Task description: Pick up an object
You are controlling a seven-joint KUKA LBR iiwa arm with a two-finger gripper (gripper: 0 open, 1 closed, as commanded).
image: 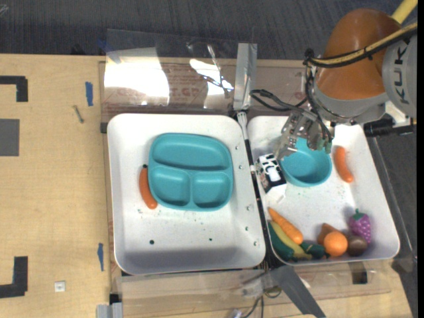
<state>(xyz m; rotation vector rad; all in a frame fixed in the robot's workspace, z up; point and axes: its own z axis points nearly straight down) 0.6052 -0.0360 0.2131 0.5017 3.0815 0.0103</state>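
Observation:
My gripper point(307, 136) hangs low in the right bin point(381, 197), over the far rim of a teal bowl point(309, 169). Part of that rim is hidden by it. An orange carrot-like piece point(342, 163) lies just right of the bowl. Along the right bin's near edge lie a carrot point(286, 225), a green piece point(285, 245), an orange ball point(336, 243), a brown piece point(327, 230) and purple grapes point(360, 225). A black-and-white tag block point(270, 171) sits left of the bowl.
The left bin point(185, 244) holds a teal divided plate point(191, 171) with an orange sausage-shaped piece point(147, 187) at its left side. A clear plastic sheet point(172, 78) lies behind the bins. The grey arm with its orange band point(358, 42) looms over the right bin's far corner.

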